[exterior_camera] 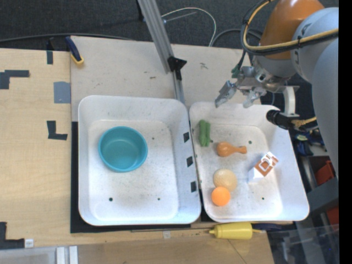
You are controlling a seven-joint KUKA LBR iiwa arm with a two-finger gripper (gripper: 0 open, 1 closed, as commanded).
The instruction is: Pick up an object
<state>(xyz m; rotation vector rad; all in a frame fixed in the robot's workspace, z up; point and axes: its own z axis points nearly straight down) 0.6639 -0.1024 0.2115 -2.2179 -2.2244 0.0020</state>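
Hovering above the far rim of the right bin (pixel 291 147), gripper (pixel 237 97) with fingers spread apart and nothing between them. Below and slightly left of it, nearest of the lot, a green pickle (pixel 204 132) lying lengthwise; further below, a small gourd (pixel 230 149), a pale ball (pixel 224 178), an orange ball (pixel 220 196) and a little carton (pixel 264 164). Pickle probably light, smooth, maybe slippery; best pinched across the narrow middle. Far left, a blue bowl (pixel 123 148).

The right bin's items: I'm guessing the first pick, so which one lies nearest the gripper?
The green vegetable, at the right bin's far left corner, lies closest to the gripper; the orange ball is farthest.
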